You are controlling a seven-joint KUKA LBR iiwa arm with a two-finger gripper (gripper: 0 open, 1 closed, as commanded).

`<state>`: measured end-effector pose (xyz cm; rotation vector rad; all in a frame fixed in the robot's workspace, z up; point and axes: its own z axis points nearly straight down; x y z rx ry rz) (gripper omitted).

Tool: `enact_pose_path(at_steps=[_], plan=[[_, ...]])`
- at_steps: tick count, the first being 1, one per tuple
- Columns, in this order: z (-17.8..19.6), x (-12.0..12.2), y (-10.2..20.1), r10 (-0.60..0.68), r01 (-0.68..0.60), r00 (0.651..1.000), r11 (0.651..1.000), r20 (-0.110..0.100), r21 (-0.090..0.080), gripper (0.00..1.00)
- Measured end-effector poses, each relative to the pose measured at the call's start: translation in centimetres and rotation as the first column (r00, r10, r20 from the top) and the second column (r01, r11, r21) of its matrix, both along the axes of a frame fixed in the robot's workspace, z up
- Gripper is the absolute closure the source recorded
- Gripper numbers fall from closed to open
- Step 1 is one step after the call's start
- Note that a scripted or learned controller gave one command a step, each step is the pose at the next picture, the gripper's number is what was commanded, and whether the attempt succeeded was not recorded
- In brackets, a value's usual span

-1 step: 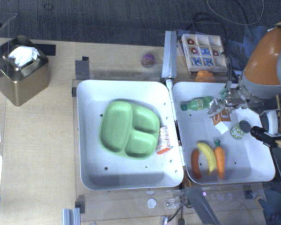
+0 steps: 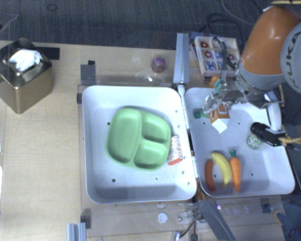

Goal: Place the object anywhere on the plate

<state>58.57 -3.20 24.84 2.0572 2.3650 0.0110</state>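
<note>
At the left of the camera view, on the pale wooden surface (image 2: 40,159), the left white bin (image 2: 90,149) holds a green plate (image 2: 138,137) with three compartments, lying flat near the bin's middle. A small white-and-red packet (image 2: 175,149) lies against the plate's right rim, between the plate and the bin wall; its print is too small to read.

The right white bin (image 2: 271,169) holds the loose objects. Along its near edge lie a brown sausage (image 2: 209,173), a yellow banana (image 2: 220,165) and an orange carrot (image 2: 235,170), side by side and close together. A white scrap (image 2: 219,126) lies further back, just beside an orange-brown flat piece (image 2: 221,114) that is partly covered by the claw (image 2: 216,102). A small teal thing (image 2: 197,114) sits near the bin's left wall, and a small round greenish thing (image 2: 254,142) lies toward the right; neither can be identified.

The grey and orange arm (image 2: 271,39) enters from the upper right, cut off by the frame. Its claw hangs over the back of the right bin, well apart from the plate. Whether the claw is wide or narrow cannot be told, and nothing can be seen held in it. Which object is the one to be placed cannot be told; all of them lie off the plate.

Behind the bins stand a brass-coloured box (image 2: 25,87), a small purple ball (image 2: 159,64) and a printed carton (image 2: 213,54), partly hidden by the arm.
</note>
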Motion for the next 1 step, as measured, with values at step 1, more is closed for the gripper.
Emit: enact_pose_path(at_steps=[1], plan=[[-6.40, -0.09, 7.71, -0.048, 0.048, 0.999, 0.999, -0.007, 0.001, 1.00]])
